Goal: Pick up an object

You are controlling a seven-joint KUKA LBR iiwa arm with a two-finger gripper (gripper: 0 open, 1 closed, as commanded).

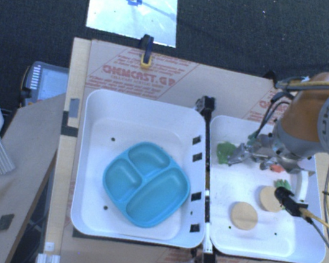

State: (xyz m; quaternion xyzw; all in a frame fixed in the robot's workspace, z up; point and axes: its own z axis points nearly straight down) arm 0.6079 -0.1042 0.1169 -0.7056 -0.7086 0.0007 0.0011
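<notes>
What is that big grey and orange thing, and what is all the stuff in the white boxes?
That is a robot arm. A camera fixed above the bench looks down at a slant, and the arm reaches in from the picture's right. At its end is its tool, the part that it uses for picking things up. Two shallow white bins sit side by side. The left bin holds a blue plate with three sections. The right bin holds a green thing right by the tool, two tan round discs, and a small red and green thing. I cannot tell whether the tool is gripping anything.
</notes>
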